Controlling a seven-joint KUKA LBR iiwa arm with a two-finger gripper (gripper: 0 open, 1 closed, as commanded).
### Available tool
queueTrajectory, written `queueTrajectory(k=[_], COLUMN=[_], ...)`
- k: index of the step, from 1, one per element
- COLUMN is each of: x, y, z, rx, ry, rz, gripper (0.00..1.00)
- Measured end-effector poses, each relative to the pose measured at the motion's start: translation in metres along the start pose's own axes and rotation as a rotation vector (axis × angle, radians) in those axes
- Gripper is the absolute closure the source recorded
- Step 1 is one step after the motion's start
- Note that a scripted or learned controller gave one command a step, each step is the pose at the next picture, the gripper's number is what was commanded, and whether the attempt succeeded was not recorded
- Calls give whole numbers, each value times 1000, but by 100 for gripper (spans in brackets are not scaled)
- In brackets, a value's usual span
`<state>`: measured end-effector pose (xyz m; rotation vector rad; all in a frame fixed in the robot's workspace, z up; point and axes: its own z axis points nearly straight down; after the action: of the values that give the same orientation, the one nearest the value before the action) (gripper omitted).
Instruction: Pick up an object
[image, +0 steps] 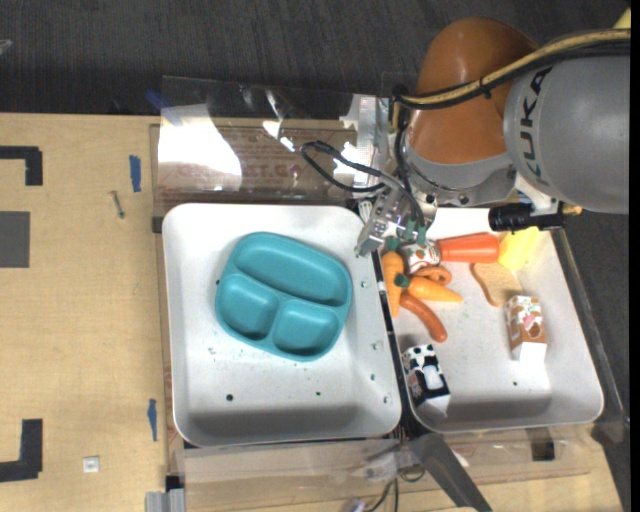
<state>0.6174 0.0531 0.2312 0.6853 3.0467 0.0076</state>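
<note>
- Camera view puts the gripper (392, 222) over the upper left corner of the right bin (575, 395), close above the dividing wall between the bins.
- Its metal fingers look parted a little with nothing seen between them, though cables and glare blur the tips, so this is a reading and not a certainty.
- The nearest candidate, a cluster of orange carrot-like toys (420, 290), lies just beside the fingers toward 5 o'clock.
- Within that cluster, one long piece (424, 315) runs from 11 to 5 o'clock; a second carrot (468, 246) lies nearly along 3 to 9 o'clock, at 3 o'clock from the fingers.
- A descent would probably best close across a carrot's short width.
- Surface: smooth white plastic bin floor, so a toy may slide if nudged.
- Room: tight on the 9 o'clock side because of the bin wall; the carrots touch one another, so a neighbour could be caught.
- Farther off lie a yellow block (516, 247), a small carton (526, 324) and a black-and-white toy (426, 370); the left bin (190, 395) holds a teal divided tray (284, 295).
</note>
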Motion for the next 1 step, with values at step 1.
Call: queueTrajectory(k=[1], x=[-43], y=[9], z=[-17], rx=[5], ry=[9], rz=[-79], gripper=[100])
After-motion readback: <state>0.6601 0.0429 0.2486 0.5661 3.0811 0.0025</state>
